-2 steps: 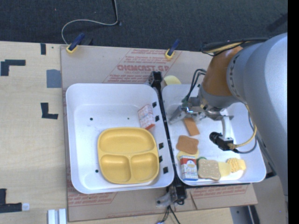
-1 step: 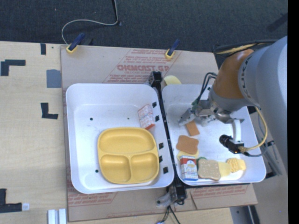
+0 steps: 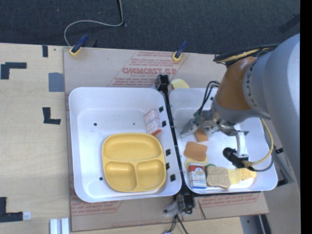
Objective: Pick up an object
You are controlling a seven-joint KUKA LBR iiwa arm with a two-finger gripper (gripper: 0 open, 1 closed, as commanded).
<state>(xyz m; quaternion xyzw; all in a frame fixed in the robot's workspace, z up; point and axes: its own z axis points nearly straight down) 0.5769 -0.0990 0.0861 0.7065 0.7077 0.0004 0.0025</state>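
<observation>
Orange block (image 3: 201, 135) (small, tilted) lies in right bin (image 3: 265, 179).

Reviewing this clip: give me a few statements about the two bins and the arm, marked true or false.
1. The yellow divided tray lies in the left bin. True.
2. A small red and white packet lies on the yellow divided tray. False: it lies on the bin floor beyond the tray, near the divider.
3. The gripper is over the right bin. True.
4. The slice of bread is in the left bin. False: it is in the right bin, near its front wall.
</observation>
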